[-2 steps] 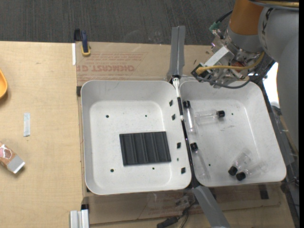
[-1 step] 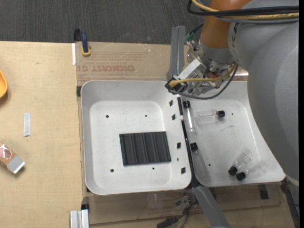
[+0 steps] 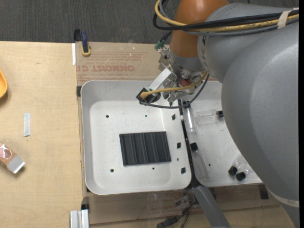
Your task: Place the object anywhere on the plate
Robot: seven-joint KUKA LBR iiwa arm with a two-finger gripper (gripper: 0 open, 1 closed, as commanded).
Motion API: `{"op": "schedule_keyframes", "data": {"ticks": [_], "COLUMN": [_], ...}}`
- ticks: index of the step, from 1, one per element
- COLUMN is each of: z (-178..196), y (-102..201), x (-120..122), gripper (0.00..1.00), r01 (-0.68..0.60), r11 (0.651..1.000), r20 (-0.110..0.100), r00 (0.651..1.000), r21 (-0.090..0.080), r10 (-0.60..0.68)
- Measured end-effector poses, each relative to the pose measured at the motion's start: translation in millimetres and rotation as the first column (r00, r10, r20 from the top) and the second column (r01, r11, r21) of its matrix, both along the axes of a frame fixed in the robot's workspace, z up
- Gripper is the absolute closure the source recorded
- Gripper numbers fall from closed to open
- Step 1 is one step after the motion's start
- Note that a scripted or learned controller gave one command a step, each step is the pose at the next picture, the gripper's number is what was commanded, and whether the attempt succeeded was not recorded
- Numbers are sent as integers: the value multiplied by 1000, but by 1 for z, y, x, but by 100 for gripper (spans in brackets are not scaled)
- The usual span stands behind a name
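Observation:
A black ribbed rectangular plate [image 3: 145, 147] lies flat in the middle of the left white bin [image 3: 95, 127], with nothing on it. My gripper [image 3: 179, 99] hangs below the orange wrist band, over the back of the divide between the two bins, well behind the plate. The wrist hides what is under it. In the right bin [image 3: 213, 175], two small black pieces [image 3: 236, 173] lie near the front. A clear item with a dark cap [image 3: 209, 115] lies near the back. The grey arm covers most of that bin.
A small black bit [image 3: 194, 147] sits by the bins' shared wall. On the wooden bench to the left lie a grey strip [image 3: 26, 125], a wrapped item [image 3: 10, 158] and an orange edge [image 3: 2, 84]. A blue clamp [image 3: 83, 42] stands at the back.

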State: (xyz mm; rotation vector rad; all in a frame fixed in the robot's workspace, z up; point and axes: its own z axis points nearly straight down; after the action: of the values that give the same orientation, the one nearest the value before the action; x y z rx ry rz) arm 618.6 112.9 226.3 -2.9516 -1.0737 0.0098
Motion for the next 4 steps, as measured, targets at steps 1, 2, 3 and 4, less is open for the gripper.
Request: {"op": "schedule_keyframes", "data": {"ticks": [1, 2, 3, 4], "z": [-33, 61, 11, 49], "y": [43, 46, 5, 22], "x": [-6, -60, -33, -58], "gripper": [100, 100, 100, 100], "r01": [-33, -208, -262, -408], "r11": [999, 978, 965, 913], "r20": [0, 2, 0, 3], "r00": [999, 978, 965, 913], "r21": [0, 0, 1, 0], "r10": [33, 208, 262, 408]}}
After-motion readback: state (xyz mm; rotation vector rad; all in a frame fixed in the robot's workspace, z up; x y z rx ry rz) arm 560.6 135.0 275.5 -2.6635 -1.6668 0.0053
